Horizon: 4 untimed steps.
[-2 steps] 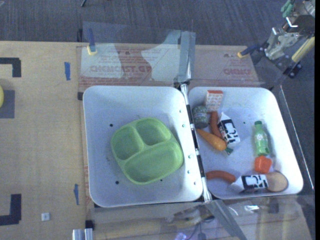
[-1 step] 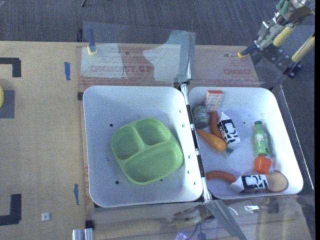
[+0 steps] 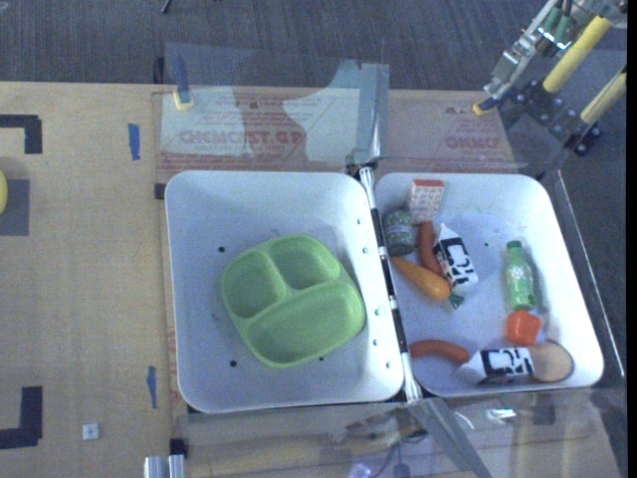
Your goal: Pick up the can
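The pale wooden desk point(image 3: 80, 267) carries blue tape strips point(image 3: 133, 139) and black tape corners point(image 3: 25, 132) on its left part. The left bin point(image 3: 189, 217) holds a green divided plate point(image 3: 292, 297), lying flat near its middle.

The can point(image 3: 398, 230) lies in the right bin point(image 3: 567, 267), in its far-left part, close to the wall shared with the left bin. A small red-and-white carton point(image 3: 426, 198) sits just beyond it, a red sausage point(image 3: 428, 244) lies just to its right, and an orange carrot point(image 3: 421, 279) lies just on its near side. A black-and-white packet point(image 3: 458, 260) lies right of the sausage.

Further right lies a green bottle point(image 3: 518, 279) with an orange piece point(image 3: 524, 325) at its near end. Along the near wall are a second sausage point(image 3: 438, 350), another black-and-white packet point(image 3: 506, 362) and a beige round thing point(image 3: 553, 361).

The claw point(image 3: 493, 96) hangs beyond the right bin's far edge, well apart from the can; whether it is apart or together I cannot tell. Dark grey carpet point(image 3: 299, 18) lies beyond the desk.
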Tool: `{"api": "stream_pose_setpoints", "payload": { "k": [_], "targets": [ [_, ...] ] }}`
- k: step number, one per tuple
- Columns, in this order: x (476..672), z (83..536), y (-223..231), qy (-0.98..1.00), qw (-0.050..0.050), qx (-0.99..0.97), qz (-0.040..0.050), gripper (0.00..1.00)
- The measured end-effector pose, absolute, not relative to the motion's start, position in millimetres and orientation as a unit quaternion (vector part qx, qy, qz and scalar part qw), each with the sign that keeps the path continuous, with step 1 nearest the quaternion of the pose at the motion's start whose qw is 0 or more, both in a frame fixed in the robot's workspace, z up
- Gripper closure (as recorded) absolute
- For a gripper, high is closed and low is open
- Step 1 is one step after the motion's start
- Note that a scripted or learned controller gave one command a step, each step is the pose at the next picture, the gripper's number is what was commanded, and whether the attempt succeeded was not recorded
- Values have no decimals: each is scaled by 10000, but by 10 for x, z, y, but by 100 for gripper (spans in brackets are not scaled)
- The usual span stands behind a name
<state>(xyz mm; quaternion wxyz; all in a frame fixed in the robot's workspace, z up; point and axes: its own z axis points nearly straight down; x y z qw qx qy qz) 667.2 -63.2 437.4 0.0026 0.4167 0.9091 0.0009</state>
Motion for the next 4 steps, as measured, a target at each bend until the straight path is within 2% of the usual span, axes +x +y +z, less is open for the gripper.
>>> {"api": "stream_pose_setpoints", "payload": {
  "k": [1, 2, 3, 4],
  "targets": [
    [6575, 4366, -128, 8266, 8, 5627, 4, 100],
    [6671, 4368, 419, 8990, 31, 4379, 16, 100],
    [6680, 4493, 418, 8990, 67, 4379, 36, 100],
    [6261, 4366, 437, 8918, 13, 4524, 8, 100]
  ]
}}
